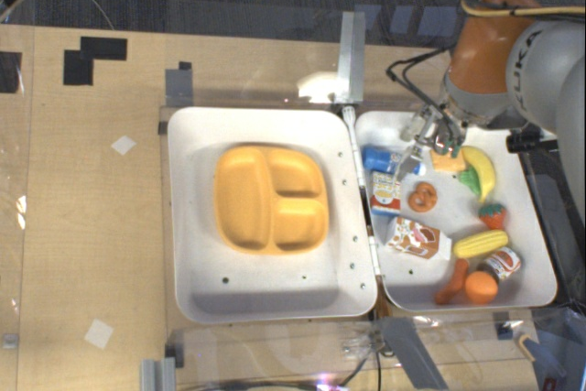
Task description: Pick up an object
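Note:
My gripper (423, 142) hangs over the back of the right bin (540, 288), just above a blue can (378, 158) and beside an orange block (447, 163). Nothing visibly sits in its grasp. Below it lie a small carton (385, 192), a pretzel (422, 197), a yellow-green banana (479, 171), a strawberry (494, 215), a snack packet (414, 238), a yellow corn-like piece (480, 244), a jar (503, 263), an orange (481, 287) and a carrot (450, 283).
The left bin (197, 288) holds a yellow divided tray (272, 197). A metal post (352, 59) stands behind the divider between the bins. Cables run along the arm (513, 59) at the back right.

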`<action>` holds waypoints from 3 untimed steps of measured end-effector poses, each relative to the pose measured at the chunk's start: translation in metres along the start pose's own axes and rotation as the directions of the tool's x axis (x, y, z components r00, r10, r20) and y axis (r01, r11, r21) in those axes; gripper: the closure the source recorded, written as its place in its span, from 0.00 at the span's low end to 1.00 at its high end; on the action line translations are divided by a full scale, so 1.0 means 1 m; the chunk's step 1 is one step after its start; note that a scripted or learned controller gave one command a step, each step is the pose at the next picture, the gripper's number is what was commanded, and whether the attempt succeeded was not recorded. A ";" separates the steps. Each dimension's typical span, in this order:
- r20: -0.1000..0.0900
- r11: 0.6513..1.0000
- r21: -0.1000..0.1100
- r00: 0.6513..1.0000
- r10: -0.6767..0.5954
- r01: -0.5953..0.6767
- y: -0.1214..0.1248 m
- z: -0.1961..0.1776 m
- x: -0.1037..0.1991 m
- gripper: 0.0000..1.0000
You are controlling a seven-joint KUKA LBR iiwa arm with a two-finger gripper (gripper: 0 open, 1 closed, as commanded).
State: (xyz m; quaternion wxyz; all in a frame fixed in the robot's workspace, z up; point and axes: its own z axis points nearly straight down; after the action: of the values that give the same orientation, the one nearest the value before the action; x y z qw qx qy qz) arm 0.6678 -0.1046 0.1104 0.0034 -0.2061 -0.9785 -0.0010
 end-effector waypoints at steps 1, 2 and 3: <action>0.017 0.936 -0.011 0.936 0.352 -0.352 0.003 0.004 0.032 0.00; 0.027 0.890 -0.030 0.890 0.455 -0.454 -0.017 0.010 0.041 0.00; 0.022 0.764 -0.031 0.763 0.646 -0.645 -0.078 0.011 0.018 0.00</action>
State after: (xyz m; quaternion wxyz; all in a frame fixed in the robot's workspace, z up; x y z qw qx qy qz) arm 0.6198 -0.1684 0.0998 -0.0140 -0.5297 -0.8480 -0.0072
